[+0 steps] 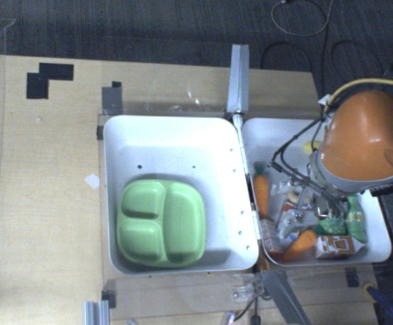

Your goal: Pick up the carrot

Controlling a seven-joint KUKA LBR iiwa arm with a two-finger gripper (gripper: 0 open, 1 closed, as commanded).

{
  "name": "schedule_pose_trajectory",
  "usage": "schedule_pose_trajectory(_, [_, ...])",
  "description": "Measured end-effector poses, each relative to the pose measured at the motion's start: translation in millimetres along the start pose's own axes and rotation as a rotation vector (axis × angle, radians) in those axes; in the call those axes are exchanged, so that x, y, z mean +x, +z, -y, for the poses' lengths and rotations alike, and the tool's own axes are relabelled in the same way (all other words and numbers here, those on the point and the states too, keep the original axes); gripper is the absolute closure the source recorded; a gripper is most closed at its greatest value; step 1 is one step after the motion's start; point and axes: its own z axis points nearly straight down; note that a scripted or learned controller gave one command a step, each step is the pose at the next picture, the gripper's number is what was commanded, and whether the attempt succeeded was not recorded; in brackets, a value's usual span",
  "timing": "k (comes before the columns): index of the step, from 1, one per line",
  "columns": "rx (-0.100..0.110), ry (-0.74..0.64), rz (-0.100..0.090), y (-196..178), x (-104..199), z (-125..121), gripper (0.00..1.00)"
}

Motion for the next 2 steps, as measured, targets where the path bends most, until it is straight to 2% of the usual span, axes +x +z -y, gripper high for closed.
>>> schedule_pose_trajectory(1, [-0.001,-0.204,-0.001,0.4,2.6,-44.8,0.0])
schedule_pose_trajectory(2, [0.0,-0.296,0.0,-4.4,-13.5,18.4,0.0])
